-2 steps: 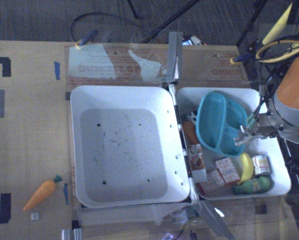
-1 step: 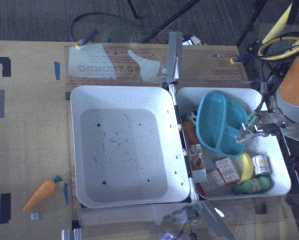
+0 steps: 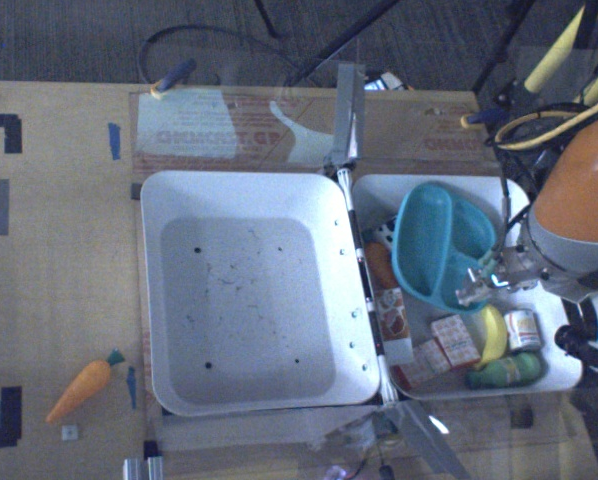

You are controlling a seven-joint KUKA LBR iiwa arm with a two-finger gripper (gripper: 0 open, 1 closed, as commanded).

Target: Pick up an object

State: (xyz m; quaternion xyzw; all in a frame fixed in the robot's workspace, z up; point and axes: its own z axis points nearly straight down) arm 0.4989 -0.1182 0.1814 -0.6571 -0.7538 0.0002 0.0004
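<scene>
The right bin (image 3: 549, 383) holds a jumble of objects. A teal bowl (image 3: 434, 243) lies tilted in its middle. Below it are a yellow banana (image 3: 492, 333), a small can (image 3: 522, 330), a green bottle (image 3: 504, 370) and red-and-white boxes (image 3: 454, 340). A brown packet (image 3: 392, 313) and an orange item (image 3: 379, 265) lie along the left wall. My gripper (image 3: 479, 284) reaches in from the right and sits low at the bowl's lower right rim, just above the banana. Whether it touches the bowl is unclear.
The left bin (image 3: 159, 268) stands beside the right one, with a metal divider (image 3: 364, 298) between them. A toy carrot (image 3: 79, 388) lies on the bench outside, at the lower left. Cables and yellow hoses (image 3: 539, 123) hang at the upper right.
</scene>
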